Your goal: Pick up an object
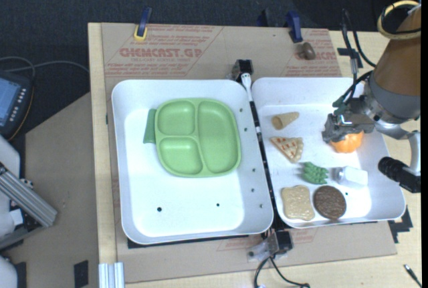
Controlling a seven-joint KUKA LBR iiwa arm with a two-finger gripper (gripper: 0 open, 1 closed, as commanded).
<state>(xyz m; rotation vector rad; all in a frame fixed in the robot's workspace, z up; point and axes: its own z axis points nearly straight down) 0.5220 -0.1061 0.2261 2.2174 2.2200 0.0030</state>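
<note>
On the counter: two white bins side by side on a brown board (200, 53); the left bin (134, 166) and the right bin (381, 166) touch along a black seam
Left bin: holds a green divided plate (198, 136) with three compartments, lying flat in the upper half; a darker green piece (148, 126) pokes out from under the plate's left edge
Right bin, upper part: a tan cone-shaped piece (285, 120) near the left wall; a pizza slice (288, 147) just below it
Right bin, lower part: a green leafy piece (314, 173); a white block (352, 176) just right of it; a tan slice of bread (297, 202) beside a round brown patty (330, 201), the two touching or nearly so
Orange object: an orange object (348, 141) lies in the right half of the right bin, partly covered from above
End effector: the end effector (342, 127) sits directly over the orange object, reaching in from the right; whether its grip is released or clenched, I cannot tell
Arm: grey with an orange band (400, 59) above the wrist
</note>
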